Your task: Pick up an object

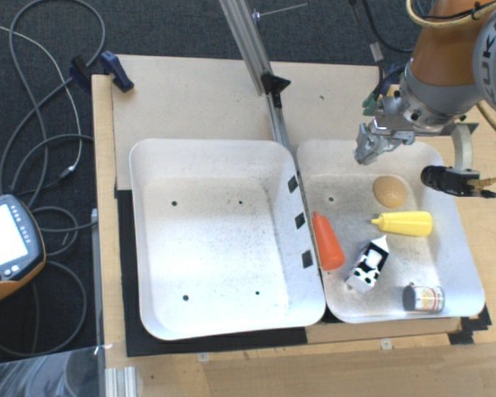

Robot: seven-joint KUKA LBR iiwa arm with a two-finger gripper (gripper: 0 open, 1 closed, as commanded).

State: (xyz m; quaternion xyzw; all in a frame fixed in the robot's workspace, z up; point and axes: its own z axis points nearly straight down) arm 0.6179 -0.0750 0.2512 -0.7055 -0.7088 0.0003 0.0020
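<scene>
Above the right bin (471,284), the gripper (370,150) hangs empty beside the round bun (389,191); whether its jaws gape, I cannot tell.

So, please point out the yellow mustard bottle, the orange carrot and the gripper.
yellow mustard bottle (405,222), camera view, middle of its body
orange carrot (326,241), camera view, middle of its length
gripper (369,152), camera view, between its fingertips

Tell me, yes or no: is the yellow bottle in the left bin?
No, the yellow bottle lies in the right bin, beside the round brown object.
</scene>
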